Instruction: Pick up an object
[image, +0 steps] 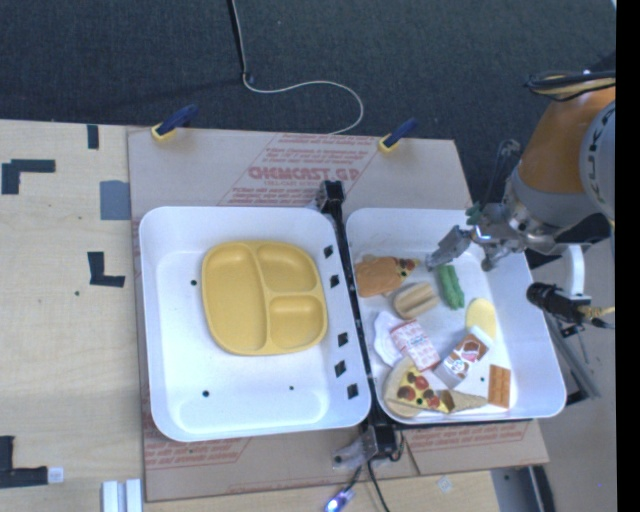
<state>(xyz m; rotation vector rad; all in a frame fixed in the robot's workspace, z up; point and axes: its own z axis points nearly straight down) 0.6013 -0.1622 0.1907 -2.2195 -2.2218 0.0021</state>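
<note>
Two bins sit side by side on a board (290, 170) that lies on the bench. The left bin (165, 330) contains a compartment tray (265, 297) near its centre. The right bin (540, 385) contains several items. A burger (378, 275) lies near the divider, with a bun (415, 298) just beside it. A pickle (451, 285) lies right of the bun. A packet (413, 345) lies below the bun. A pizza slice (420, 392) lies at the bin's near edge. The gripper (468, 247) is above the pickle.

Pretty clearly a robotics lab: two white bins (160, 300) are set on a cardboard sheet (290, 175) clamped to the bench, black tape marks (25, 175) are seen at left, dark carpet up top.
</note>
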